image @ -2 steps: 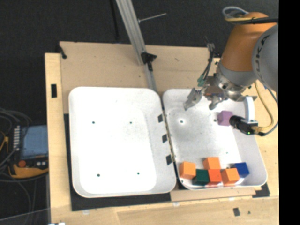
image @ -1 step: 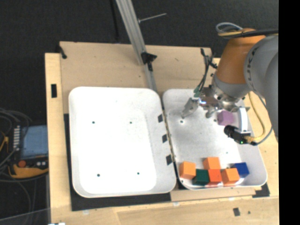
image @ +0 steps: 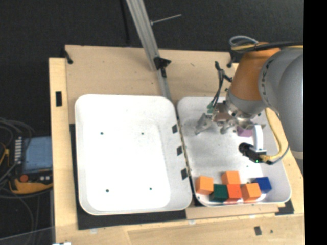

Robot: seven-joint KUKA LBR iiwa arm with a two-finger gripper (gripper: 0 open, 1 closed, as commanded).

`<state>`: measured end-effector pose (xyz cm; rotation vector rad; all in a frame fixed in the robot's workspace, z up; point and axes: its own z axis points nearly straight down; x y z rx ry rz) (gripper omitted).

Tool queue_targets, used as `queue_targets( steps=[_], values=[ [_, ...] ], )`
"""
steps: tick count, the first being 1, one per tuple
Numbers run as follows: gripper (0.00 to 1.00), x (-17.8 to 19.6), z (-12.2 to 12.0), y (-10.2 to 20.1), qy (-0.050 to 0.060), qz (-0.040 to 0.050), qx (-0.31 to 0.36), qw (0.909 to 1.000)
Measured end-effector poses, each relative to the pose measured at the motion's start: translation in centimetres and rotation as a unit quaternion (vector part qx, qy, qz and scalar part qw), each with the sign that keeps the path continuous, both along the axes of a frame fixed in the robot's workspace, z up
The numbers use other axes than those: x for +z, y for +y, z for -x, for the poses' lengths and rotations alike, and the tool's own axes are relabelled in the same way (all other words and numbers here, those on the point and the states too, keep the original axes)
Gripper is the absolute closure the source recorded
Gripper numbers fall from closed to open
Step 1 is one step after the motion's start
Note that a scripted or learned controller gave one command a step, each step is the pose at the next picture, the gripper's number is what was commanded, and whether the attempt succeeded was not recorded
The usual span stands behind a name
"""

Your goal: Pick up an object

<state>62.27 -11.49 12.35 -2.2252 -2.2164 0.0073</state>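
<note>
a: camera view, arm [image: 265,86] comes in from the right, grey with orange band, wrist over the right bin [image: 204,147]. jaws [image: 212,120]?

b: hanging over the upper part of that bin, metal fingers pointing down-left. can't tell if they're apart or together, too small and cluttered. nothing visible between them.

a: objects?

b: blocks bunched at the bin's near edge, well apart from the jaws. orange block [image: 205,184] on the left, green block [image: 220,192] just beside it, more orange blocks [image: 232,180] behind and to the right, another orange one [image: 251,191] next to a blue block [image: 263,184]. something purple [image: 246,132] peeks out under the wrist, mostly hidden.

a: left bin?

b: left bin [image: 92,137] white, few dark specks, touching the right bin along the middle edge.

a: surface, room?

b: tan wooden surface [image: 112,68], black mat under the bins. metal pole [image: 145,29] slants up from behind the bins. dark floor, blue box [image: 37,154] and cables at far left.
</note>
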Motion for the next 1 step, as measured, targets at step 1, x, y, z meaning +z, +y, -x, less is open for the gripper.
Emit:
queue_targets(
  steps=[1],
  values=[
    [1.0,1.42,-0.21,0.04,-0.004,-0.0013,-0.003,1.0]
  ],
)
